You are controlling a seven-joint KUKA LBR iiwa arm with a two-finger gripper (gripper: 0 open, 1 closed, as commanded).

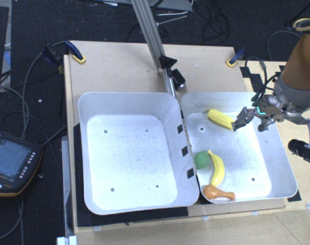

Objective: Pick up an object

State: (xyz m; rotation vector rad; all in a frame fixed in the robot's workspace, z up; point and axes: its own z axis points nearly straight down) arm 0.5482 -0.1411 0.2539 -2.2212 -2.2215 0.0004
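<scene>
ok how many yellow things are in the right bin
2. The corn lies near the far wall by the gripper; the banana lies lower down, beside the green ball.

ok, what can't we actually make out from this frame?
- Gripper, camera view: small and dark over the right bin; finger state unreadable.
- Gripper against the corn cob: touching or just above, the slanted view won't settle it.
- Arm: cut off by the right edge.
- Green ball: its right side is hidden behind the banana.
- Orange toy: too small to identify.
</scene>
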